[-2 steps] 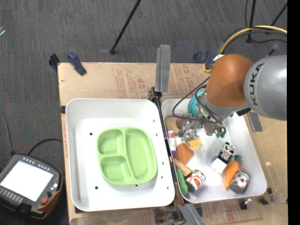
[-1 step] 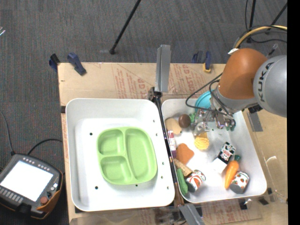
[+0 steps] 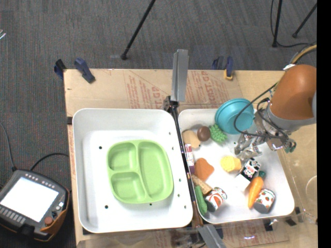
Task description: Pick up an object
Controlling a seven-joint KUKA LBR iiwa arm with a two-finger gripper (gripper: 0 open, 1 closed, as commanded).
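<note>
Target not specified; the right bin [image 3: 286, 182] holds the candidates. Nearest the gripper [image 3: 248, 148]: yellow toy [image 3: 230, 163], just below and to its left, and a black-and-white block [image 3: 251, 168], just below it. Further out: carrot [image 3: 254, 190] lying against a small can [image 3: 264, 201] at the near right corner; a second can [image 3: 217, 198] beside a green pod [image 3: 200, 198] at the near left; orange piece [image 3: 204, 169] mid-bin; brown ball [image 3: 204, 133] and spiky green ball [image 3: 217, 133] near the far wall; tan piece [image 3: 191, 138] by the divider; teal bowl [image 3: 234, 115] tipped against the far rim.

Gripper hangs low over the bin centre-right, above bare floor between the yellow toy and the block. Finger state: cannot tell, since the metal parts blur together. Nothing is visibly held.

Risks, as judged:
- Descent from here may land in the gap between the yellow toy and the block and close on nothing.
- Fingers could strike the block's edge and push it into the carrot.
- The yellow toy looks rounded; it may squirt out of a pinch.
- The cable loop near the teal bowl could snag its rim.

Hard to read: the fingertips; the can labels; what the tan piece is. The left bin [image 3: 83, 138] holds a green tray [image 3: 139, 171], well apart from the gripper.
</note>
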